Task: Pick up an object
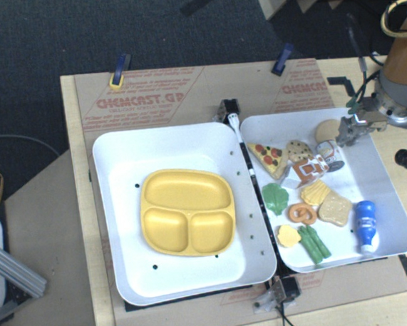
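Observation:
The right bin point(389, 176) holds several toy foods: a pizza slice point(268, 157), a cookie point(297, 149), a tan bun point(323, 130), a red-and-white can point(320, 166), a green leaf point(275, 197), a yellow cracker point(315, 192), an orange ring point(302, 214), a bread slice point(335, 210), a blue bottle point(365, 225), a yellow piece point(288, 236) and green beans point(314, 244). My gripper point(346, 132) hangs over the bin's far right corner, just right of the tan bun and above the can. Nothing is visibly held in it.
The left bin point(114, 203) holds a yellow divided plate point(187, 211). A black divider strip point(249, 168) runs between the bins. Two clamps point(117, 72) point(281, 60) pin the cardboard at the back. The arm's grey wrist point(398, 97) reaches in from the right.

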You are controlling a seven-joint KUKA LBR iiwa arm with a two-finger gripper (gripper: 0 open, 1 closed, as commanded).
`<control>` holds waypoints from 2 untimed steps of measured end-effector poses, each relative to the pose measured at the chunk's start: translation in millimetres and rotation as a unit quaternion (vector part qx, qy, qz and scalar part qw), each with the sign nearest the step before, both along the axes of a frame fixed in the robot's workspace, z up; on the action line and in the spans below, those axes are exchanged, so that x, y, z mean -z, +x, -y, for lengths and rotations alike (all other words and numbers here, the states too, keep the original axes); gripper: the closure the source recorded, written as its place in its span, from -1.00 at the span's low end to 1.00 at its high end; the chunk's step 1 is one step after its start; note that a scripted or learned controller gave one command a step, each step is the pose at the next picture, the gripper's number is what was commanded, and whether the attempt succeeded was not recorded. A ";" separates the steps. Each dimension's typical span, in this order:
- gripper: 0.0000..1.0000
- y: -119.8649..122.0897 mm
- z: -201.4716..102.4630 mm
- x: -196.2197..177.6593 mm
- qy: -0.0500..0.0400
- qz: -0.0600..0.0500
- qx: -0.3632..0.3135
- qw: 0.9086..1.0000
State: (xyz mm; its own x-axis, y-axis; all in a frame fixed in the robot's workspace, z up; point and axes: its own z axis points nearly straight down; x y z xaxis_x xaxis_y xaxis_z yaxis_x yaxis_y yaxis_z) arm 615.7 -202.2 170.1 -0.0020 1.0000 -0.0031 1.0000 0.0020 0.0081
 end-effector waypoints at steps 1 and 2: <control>1.00 2.0 0.4 -54.8 0.000 0.001 0.000 1.000; 1.00 -15.7 -42.6 -59.0 0.003 -0.005 -0.001 1.000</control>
